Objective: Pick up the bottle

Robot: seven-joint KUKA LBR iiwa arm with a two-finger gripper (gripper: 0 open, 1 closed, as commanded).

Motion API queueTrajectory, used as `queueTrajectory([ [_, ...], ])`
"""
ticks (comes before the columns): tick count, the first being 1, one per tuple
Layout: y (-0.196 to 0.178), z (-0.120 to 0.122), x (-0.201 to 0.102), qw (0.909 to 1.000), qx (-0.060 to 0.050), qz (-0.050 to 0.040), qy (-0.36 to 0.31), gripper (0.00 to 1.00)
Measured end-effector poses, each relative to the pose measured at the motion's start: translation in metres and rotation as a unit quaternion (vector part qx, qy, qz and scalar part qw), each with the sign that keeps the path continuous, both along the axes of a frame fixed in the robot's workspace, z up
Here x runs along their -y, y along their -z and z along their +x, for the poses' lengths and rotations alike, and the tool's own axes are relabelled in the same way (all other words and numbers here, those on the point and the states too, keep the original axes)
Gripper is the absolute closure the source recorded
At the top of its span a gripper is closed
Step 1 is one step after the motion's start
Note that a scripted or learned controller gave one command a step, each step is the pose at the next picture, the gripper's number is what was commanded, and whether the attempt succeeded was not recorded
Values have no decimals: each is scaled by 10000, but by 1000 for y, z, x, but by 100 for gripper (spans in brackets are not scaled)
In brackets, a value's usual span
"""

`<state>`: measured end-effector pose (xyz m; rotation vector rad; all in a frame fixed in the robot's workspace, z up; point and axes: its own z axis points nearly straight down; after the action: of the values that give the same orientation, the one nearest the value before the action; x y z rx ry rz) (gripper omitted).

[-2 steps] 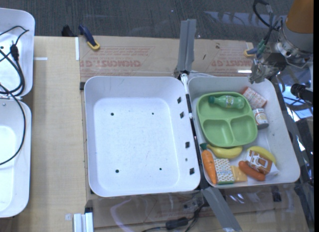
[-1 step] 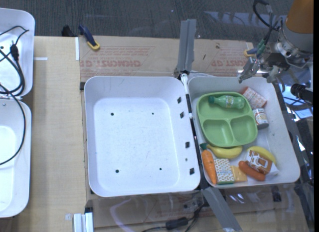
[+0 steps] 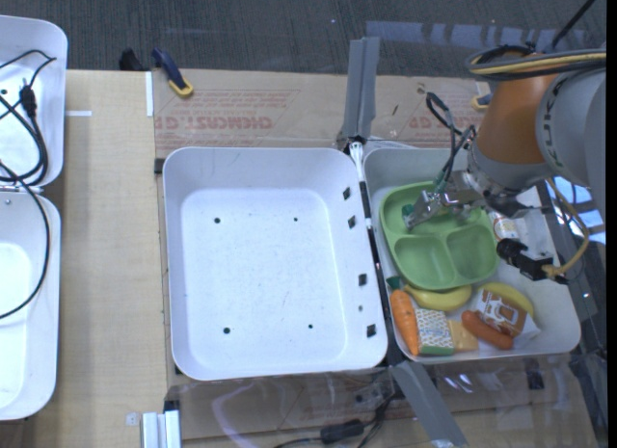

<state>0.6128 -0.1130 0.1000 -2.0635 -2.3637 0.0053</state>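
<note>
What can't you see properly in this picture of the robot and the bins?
- Bottle: I cannot pick one out in the camera view among the toys in the right white bin.
- End effector: too small over the green divided plastic plate; open or shut is unclear.
- Right bin's far corner: covered by the grey and orange arm.

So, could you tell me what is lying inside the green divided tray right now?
The gripper reaches into the green tray at its upper compartment; its other compartments look bare. The arm covers the tray's far right corner, so anything there is hidden.
</note>
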Motion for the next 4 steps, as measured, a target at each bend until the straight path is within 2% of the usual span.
queueTrajectory([
  [1, -7, 0, 2, 10000, -11, -1, 23, 100],
  [2, -7, 0, 2, 10000, -12, -2, 21, 0],
  [3, 8, 9, 19, 10000, 26, -4, 19, 0],
  [4, 0, 10, 21, 10000, 31, -19, 30, 100],
])
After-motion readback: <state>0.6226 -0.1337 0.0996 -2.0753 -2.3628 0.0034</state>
